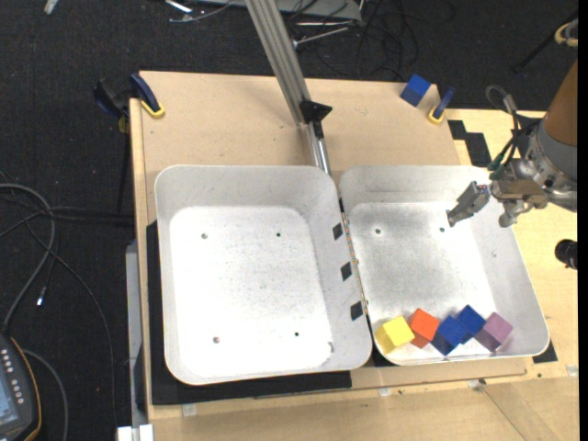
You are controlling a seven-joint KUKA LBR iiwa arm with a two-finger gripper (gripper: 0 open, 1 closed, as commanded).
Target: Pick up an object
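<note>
Along the front wall of the right bin [514, 265] lies a row of small blocks: yellow [396, 333], orange [424, 325], blue [458, 328] and purple [495, 331], packed close together. My gripper [481, 217] hangs over the bin's upper right part, well behind the blocks. It is open, its two fingers spread wide with nothing between them. One dark fingertip [458, 214] points down and left toward the bin floor.
The left bin [165, 246] sits beside the right one, their rims meeting at the middle. A slanted metal pole [280, 49] rises from the bench's back. Another blue block [416, 88] and a clamp [439, 107] sit at the far right corner.
</note>
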